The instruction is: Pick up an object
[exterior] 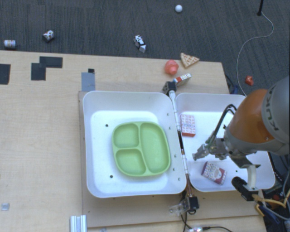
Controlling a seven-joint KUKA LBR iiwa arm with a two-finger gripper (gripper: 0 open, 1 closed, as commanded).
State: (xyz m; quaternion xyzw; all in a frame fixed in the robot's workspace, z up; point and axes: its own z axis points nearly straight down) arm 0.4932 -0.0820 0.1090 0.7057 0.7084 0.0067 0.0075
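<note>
- Camera view, nearest edge: a cable connector clip (pixel 186 205) sits on the bench (pixel 41 149) just below the seam between the two bins.
- Right bin (pixel 199 106): small red-and-white box (pixel 213 172) lies flat near the front, tilted.
- Gripper (pixel 201 153) hangs over the right bin just above-left of that box; nothing between its fingers, open or closed can't tell from this angle.
- Arm (pixel 258 122), orange band and grey body, comes in from the right and covers the bin's right part.
- Second red-and-white packet (pixel 188 125) lies further back in the right bin, beside the centre divider.
- Left bin (pixel 90 149): green three-compartment tray (pixel 141 149) in the middle.
- Behind the bins on the bench: red ball (pixel 171 67), pizza-slice toy (pixel 189 59), small red-tipped marker-like item (pixel 182 79).
- Dark carpet (pixel 113 22) beyond: white ball (pixel 178 8), a few small scattered bits.
</note>
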